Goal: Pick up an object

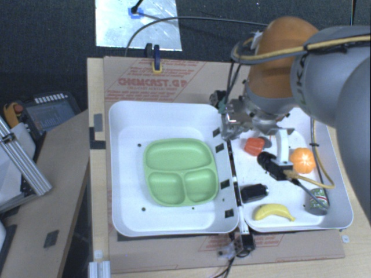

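We see the gripper (233, 124) low at the upper left of the right bin (290, 193), just beside the red object (254, 146); spread or pinching, we cannot tell. We judge this the approach step. Next comes centring over the red object, closing and lifting.

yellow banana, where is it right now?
Camera view: the curved yellow plastic banana lies in the right-hand shallow white bin, near its front rim, just right of and below the small black block.
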Controlling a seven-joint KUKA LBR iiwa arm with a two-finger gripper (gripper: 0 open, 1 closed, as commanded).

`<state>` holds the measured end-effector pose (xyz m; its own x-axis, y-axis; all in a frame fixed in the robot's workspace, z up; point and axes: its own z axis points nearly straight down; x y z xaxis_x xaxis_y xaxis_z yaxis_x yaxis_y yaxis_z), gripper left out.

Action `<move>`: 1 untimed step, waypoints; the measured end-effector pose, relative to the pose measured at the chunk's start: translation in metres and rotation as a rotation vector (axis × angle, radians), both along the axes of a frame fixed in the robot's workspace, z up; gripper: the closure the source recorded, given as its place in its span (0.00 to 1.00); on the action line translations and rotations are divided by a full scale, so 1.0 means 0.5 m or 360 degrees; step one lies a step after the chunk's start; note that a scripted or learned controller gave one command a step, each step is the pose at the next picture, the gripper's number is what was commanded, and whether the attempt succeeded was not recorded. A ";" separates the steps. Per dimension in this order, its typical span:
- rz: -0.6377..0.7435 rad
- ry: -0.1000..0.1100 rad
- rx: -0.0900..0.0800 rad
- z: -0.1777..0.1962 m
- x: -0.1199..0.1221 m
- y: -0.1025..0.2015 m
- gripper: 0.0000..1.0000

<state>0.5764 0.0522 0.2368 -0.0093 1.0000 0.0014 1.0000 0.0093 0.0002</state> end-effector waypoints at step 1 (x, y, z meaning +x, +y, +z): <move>0.0000 -0.0003 0.0000 -0.028 0.038 0.110 1.00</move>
